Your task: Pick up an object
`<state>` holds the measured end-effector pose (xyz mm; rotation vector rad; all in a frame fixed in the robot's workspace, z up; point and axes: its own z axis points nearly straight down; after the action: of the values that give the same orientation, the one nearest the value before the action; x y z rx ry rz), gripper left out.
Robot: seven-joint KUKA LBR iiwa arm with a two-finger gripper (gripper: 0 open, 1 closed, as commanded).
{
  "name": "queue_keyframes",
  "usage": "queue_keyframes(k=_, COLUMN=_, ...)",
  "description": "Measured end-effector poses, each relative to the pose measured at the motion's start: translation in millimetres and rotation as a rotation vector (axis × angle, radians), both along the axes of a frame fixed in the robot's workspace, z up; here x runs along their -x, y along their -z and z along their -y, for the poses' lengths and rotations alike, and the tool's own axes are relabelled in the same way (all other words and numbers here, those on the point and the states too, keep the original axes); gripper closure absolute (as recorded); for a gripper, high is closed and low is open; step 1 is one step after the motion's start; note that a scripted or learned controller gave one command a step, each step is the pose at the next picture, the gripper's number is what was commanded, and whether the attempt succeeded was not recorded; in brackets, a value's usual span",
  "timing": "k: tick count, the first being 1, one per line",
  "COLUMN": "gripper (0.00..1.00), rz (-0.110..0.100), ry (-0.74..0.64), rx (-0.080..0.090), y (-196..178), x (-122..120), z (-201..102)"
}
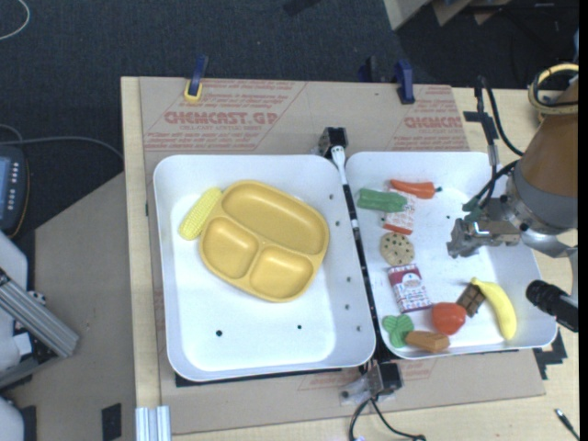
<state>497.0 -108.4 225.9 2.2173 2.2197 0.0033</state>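
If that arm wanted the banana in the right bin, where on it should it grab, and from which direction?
Probably across the middle of the banana, coming straight down from above. It lies flat near the bin's right edge, long and narrow, so its short width suits two fingers. A brown piece touches its upper left end; the middle keeps away from that. The gripper hovers just above-left.

Both white bins [184, 246] look like smooth, slightly glossy plastic, and the yellow divided tray [262, 239], well to the left of the jaws, has the same moulded plastic sheen. The banana [499, 306] just below the jaws looks glossy plastic too, while the bench [276, 118] beneath is matt brown, printed, like paper-covered board
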Motion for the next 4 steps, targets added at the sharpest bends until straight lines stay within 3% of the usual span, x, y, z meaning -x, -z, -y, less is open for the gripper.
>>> queue_keyframes(k=2, gripper=1.00, rz=0.002, ry=-0.003, rx=0.000, y=11.7, x=-112.1, z=-40.2)
queue_keyframes(k=3, gripper=1.00, rz=0.002, ry=-0.003, rx=-0.001, y=10.4, x=-155.9, z=-63.1)
queue_keyframes(k=4, gripper=1.00, rz=0.000, ry=-0.001, rx=0.000, y=-3.4, x=-164.7, z=-62.7)
